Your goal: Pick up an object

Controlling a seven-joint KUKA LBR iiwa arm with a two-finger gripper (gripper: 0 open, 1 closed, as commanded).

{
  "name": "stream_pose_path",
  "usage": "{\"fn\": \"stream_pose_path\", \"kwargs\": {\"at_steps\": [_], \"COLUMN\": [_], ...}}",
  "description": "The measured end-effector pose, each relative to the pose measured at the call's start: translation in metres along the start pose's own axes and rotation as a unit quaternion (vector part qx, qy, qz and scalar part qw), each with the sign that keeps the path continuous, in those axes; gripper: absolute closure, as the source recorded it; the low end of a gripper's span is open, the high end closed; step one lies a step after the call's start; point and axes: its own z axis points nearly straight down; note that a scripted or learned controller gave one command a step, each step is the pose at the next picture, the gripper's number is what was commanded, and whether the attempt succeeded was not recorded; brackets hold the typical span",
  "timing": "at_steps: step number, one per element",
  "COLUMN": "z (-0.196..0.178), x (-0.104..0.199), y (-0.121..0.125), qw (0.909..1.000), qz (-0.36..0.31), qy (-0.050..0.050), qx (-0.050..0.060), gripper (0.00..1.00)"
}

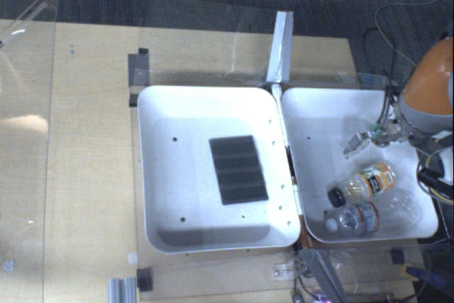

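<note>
Left bin (159, 152) with a dark ribbed block (239, 169) at centre, right bin (312, 117) with two plastic bottles (362, 184) lying near its front edge, gripper (362, 140) just behind them, finger spread indiscernible.

2 plastic bottles (362, 184) lying, R bin (319, 110).
</note>
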Motion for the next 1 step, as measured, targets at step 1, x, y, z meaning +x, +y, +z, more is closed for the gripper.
{"fn": "stream_pose_path", "kwargs": {"at_steps": [1], "z": [0.0106], "x": [0.0127], "y": [-0.0571], "qw": [0.9987], "qz": [-0.051], "qy": [0.0], "qx": [0.003], "gripper": [0.0]}}
